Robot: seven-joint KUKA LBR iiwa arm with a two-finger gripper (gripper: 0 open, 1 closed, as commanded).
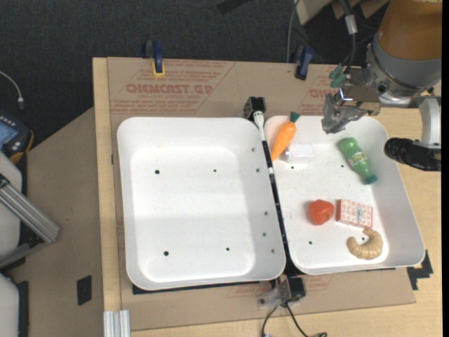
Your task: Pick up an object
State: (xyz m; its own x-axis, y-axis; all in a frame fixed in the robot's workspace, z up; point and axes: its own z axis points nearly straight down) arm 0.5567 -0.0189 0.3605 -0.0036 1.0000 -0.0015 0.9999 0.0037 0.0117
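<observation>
Currently I see the claw point(332, 124) over the far end of the right shallow white bin point(403, 209); can't tell if it's open or closed. Nearest is a green plastic bottle point(356, 160) lying flat, then an orange toy carrot point(283, 140) and a small pale block point(301, 154) toward the divider. A red rounded lump point(320, 212), a pink patterned box point(356, 214) and a tan curved piece point(367, 245) sit at the near end.

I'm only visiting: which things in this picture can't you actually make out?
All in the camera view:
1. The pale object beside the carrot blends into the white right bin, so I cannot tell what it is.
2. The print on the small pink box is too small to read.
3. The arm is cut off by the top edge.
4. The gripper hides part of that bin's far rim.
</observation>
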